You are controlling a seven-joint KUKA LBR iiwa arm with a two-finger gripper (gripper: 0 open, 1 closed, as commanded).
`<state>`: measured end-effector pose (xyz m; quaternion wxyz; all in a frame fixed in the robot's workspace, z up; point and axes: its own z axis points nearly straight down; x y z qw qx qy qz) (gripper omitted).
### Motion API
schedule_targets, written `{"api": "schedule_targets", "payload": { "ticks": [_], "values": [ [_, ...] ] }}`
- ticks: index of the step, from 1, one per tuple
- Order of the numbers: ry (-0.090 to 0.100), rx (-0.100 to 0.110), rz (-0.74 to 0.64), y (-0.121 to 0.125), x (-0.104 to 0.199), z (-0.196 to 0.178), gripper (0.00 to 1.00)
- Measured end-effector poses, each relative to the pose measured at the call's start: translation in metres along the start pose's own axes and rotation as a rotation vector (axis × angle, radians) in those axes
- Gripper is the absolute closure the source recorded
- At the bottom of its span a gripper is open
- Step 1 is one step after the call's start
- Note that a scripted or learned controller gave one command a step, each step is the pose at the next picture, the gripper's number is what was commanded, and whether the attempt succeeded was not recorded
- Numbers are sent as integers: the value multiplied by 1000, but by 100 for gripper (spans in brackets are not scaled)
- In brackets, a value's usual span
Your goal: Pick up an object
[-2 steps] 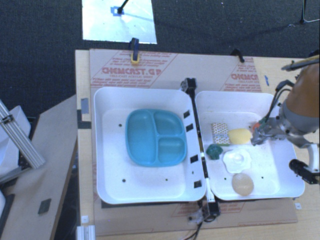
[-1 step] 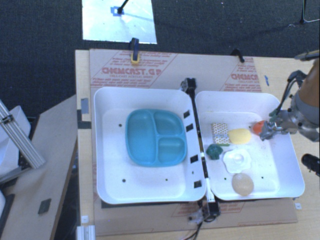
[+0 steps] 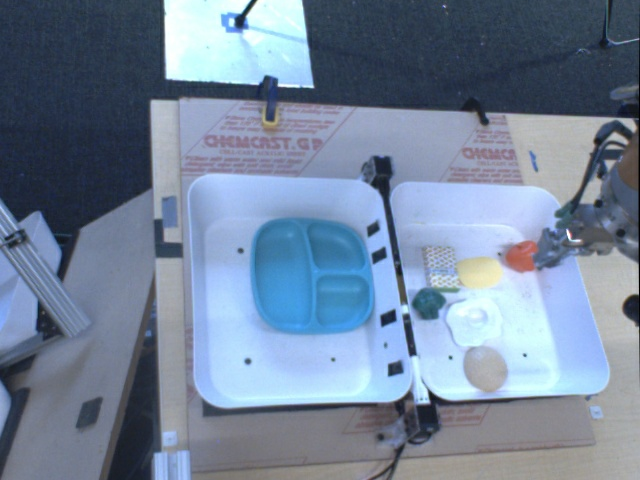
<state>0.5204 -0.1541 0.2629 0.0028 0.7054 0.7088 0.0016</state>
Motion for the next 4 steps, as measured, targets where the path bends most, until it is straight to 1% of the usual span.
{"api": "schedule_targets", "payload": {
  "ticks": [1,2,3,4],
  "values": [
    [3,5,-5,-4,60,11,100],
    [3,4,-5,-2,123,13,100],
    [3,5,-3,1,166,22,100],
    [3,7,-5,1,223,36,100]
  ]
}}
